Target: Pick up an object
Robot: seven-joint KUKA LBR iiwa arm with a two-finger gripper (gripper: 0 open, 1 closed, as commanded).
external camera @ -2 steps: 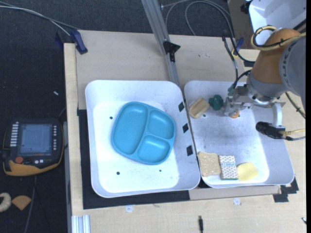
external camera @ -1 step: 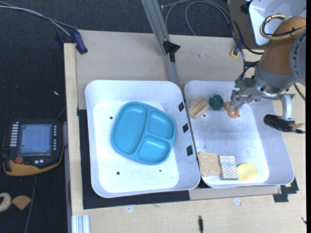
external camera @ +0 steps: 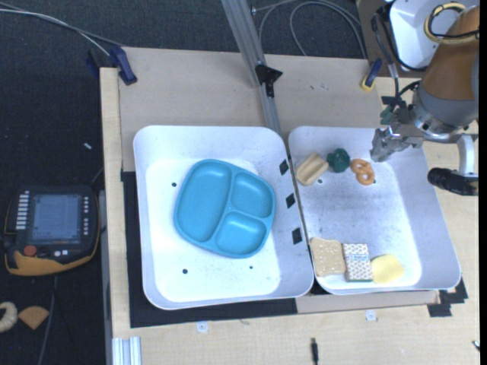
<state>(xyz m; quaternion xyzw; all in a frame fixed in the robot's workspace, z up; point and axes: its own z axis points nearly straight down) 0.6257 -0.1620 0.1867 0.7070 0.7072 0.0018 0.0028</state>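
In the right bin (external camera: 396, 219) lie a tan bread-like piece (external camera: 310, 169), a dark green round object (external camera: 338, 159) and an orange pretzel (external camera: 363, 171) along the far side. Near the front edge sit a cracker (external camera: 328, 256), a patterned sponge-like block (external camera: 356, 262) and a yellow lump (external camera: 386, 268). My gripper (external camera: 382, 144) hangs at the bin's far right, just right of and above the pretzel. Nothing shows between its fingers.
The left bin (external camera: 163, 280) holds a blue divided plate (external camera: 225, 207). A metal pole (external camera: 247, 33) slants over the bench behind the bins. A handheld control pendant (external camera: 52, 226) lies off the bench at the left.
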